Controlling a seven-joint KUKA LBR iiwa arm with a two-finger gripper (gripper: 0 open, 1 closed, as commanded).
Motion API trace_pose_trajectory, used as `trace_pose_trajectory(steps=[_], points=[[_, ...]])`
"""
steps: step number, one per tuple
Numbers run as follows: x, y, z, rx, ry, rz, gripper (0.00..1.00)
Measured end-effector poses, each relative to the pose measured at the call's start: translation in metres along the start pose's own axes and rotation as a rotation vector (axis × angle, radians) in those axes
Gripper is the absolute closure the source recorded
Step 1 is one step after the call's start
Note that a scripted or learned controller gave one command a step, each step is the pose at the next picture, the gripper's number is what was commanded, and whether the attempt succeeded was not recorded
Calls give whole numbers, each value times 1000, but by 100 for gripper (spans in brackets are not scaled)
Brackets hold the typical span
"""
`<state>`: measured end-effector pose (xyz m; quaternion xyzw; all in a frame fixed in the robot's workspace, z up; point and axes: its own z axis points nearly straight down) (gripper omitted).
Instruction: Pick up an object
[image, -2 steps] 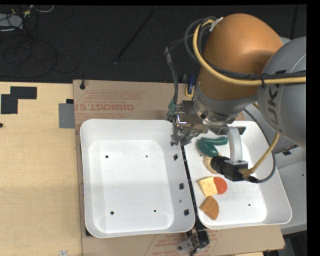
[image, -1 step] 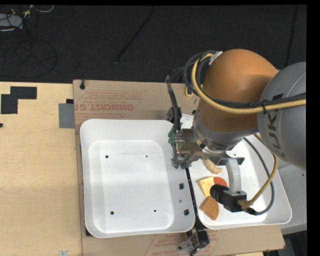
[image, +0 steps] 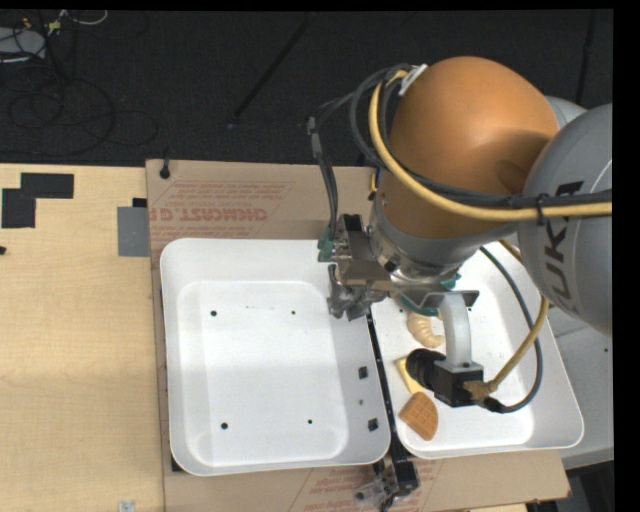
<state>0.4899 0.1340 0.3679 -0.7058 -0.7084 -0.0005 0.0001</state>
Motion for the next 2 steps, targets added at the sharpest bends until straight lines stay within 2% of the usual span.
trace_pose_trajectory(steps=[1,2], points=[[-39,-4,25,7,-3,7,100],[1,-14,-16,1,0,0,100]])
